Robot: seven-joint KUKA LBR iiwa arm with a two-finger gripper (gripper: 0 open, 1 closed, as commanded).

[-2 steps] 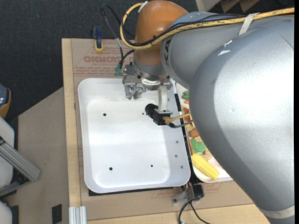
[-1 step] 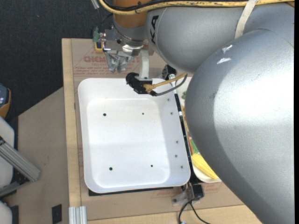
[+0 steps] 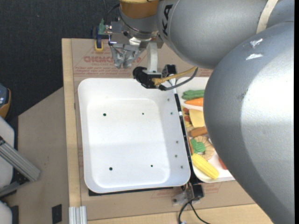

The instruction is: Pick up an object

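1. We see a brown counter (image 3: 74, 125) carrying two white bins side by side.
2. The left bin (image 3: 126, 134) shows a bare floor with four dark dots.
3. The right bin (image 3: 205, 174) holds toy food: a corn cob (image 3: 204, 165), a carrot (image 3: 198, 102) and green pieces.
4. The hand (image 3: 125, 59) hangs above the counter beyond the left bin's far rim; we cannot tell its opening.

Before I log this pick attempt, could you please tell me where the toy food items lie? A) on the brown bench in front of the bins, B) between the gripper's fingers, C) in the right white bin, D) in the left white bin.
C: the yellow plastic corn cob, the orange carrot and the other toy foods lie in the right shallow white bin, partly hidden under the grey arm.
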